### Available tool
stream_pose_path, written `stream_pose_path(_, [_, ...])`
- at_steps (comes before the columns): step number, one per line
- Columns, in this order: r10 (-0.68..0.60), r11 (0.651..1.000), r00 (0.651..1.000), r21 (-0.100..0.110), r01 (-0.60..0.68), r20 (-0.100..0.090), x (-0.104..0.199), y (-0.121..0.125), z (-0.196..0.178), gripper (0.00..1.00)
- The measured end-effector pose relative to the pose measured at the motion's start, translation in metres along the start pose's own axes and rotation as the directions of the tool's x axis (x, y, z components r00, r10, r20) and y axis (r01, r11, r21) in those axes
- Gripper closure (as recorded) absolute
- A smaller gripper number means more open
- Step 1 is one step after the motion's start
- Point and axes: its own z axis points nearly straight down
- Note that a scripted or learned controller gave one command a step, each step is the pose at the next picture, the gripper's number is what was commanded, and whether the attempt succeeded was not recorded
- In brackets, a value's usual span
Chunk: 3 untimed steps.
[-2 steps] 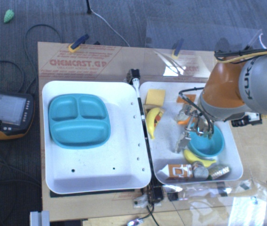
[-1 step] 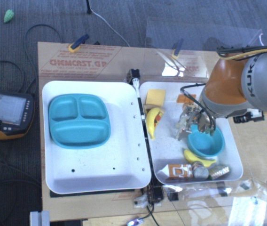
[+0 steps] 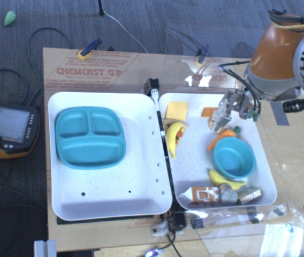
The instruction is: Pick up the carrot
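Observation:
The carrot is a small orange piece with a green tip. It lies in the right bin, pressed against the upper left rim of a blue bowl, which hides part of it. My gripper hangs over the bin just above and slightly left of the carrot, with the orange-banded wrist behind it to the upper right. Nothing shows in its grasp.
The right bin also holds a yellow block, a small orange piece, a banana, a yellow item under the bowl, a box and a can. A blue divided plate lies in the left bin.

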Motion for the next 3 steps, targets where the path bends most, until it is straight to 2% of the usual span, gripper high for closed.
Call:
stream_pose_path(1, [-0.368, 0.93, 0.93, -0.004, 0.368, -0.016, -0.02, -0.045, 0.087, 1.0])
stream_pose_path(2, [-0.272, 0.962, 0.962, -0.003, 0.272, 0.008, 0.079, -0.072, 0.106, 1.0])
stream_pose_path(3, [-0.256, 0.967, 0.967, -0.003, 0.256, -0.008, 0.041, -0.044, 0.088, 1.0])
